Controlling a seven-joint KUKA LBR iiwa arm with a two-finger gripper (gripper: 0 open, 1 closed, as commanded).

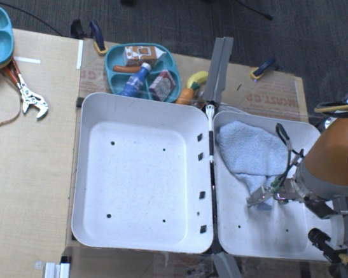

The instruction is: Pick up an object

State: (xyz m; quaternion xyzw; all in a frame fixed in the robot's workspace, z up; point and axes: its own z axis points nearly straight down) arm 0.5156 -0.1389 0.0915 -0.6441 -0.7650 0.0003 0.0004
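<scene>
A crumpled light-blue towel [249, 149] lies in the upper half of the right bin [256, 240]. My gripper [260, 199] reaches in from the right and sits low over the bin floor, just past the towel's lower edge. Its metal fingers point left and down, close to the cloth. I cannot tell whether any of the towel is between them. The grey arm with its orange band [343, 149] rises at the right edge of the bin.
The left bin [133, 226] stands beside the right one, with a grey divider post [218, 71] between them. Behind the bins sits a teal tray [119, 63] with small items, and a banana [197, 79]. A wrench [30, 101] lies at far left.
</scene>
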